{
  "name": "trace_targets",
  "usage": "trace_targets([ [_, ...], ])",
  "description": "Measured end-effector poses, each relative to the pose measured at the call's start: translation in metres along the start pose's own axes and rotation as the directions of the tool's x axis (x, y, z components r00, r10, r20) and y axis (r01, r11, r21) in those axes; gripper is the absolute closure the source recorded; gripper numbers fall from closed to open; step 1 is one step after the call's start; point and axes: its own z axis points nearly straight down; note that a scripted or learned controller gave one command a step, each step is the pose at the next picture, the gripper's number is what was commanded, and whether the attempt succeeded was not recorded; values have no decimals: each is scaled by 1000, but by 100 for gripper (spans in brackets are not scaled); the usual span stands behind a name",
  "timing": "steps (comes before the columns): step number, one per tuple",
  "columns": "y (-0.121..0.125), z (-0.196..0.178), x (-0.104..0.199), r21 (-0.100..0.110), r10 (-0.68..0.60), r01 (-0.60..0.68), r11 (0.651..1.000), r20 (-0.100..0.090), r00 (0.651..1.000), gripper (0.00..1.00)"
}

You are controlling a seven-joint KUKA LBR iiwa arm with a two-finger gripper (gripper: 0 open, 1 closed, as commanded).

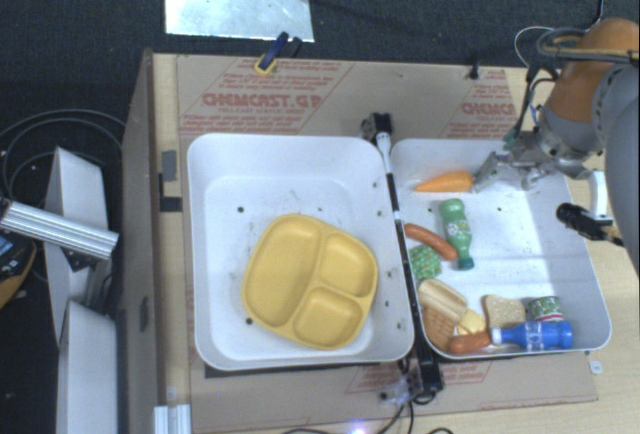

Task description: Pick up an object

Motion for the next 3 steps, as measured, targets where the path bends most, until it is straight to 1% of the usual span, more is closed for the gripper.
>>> trace_targets([
  [1, -16, 1, 123, -15, -1, 1, 1000, -1, 1000, 0],
  [2, -95, 3, 93, -12, 6, -6, 1000, 3, 1000, 0],
  [3, -93, -8, 95, -15, 3, -3, 1000, 1, 1000, 100],
])
